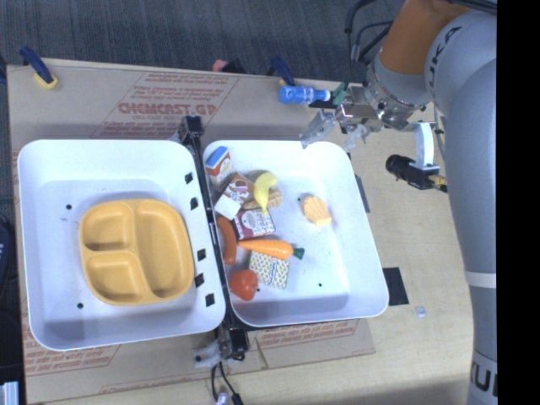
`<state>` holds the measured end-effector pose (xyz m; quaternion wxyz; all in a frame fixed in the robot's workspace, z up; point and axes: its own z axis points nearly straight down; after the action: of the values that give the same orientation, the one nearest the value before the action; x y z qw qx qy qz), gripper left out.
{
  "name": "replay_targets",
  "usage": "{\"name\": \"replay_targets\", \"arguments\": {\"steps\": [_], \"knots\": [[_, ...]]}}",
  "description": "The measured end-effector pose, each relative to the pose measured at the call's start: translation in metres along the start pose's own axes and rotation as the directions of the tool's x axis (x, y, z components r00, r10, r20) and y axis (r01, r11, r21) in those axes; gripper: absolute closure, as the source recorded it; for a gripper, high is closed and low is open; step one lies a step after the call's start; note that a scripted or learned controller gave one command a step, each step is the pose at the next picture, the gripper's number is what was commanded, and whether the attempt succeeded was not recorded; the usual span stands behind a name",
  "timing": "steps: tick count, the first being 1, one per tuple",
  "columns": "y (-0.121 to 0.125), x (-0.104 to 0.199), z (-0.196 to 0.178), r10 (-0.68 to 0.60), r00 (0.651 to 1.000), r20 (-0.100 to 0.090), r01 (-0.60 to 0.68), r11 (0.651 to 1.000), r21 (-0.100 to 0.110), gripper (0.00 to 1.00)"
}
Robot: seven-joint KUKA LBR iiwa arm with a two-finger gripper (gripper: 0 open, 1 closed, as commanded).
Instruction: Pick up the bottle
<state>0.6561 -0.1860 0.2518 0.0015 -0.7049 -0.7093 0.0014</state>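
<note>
Two bins sit side by side; the bottle (218, 163) lies at the right bin's (359, 226) far left corner, touching the divider and crowded by toy food. A grasp there could snag neighbours or the wall. The end effector (331, 132) hovers above that bin's far right edge, fingers spread, holding nothing.

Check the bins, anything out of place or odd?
Nothing looks spilled or broken. The toys lie heaped along the right bin's left wall beside the bottle; the gripper sits at that bin's top rim. The yellow tray lies flat.
</note>
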Motion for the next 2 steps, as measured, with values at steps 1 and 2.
{"name": "replay_targets", "arguments": {"steps": [1,2], "knots": [[0.000,0.001,-0.010,-0.006,1.000,0.000,0.006,1.000,0.002,1.00],[-0.132,-0.025,-0.008,-0.299,0.954,0.000,0.299,0.954,0.000,1.00]]}}
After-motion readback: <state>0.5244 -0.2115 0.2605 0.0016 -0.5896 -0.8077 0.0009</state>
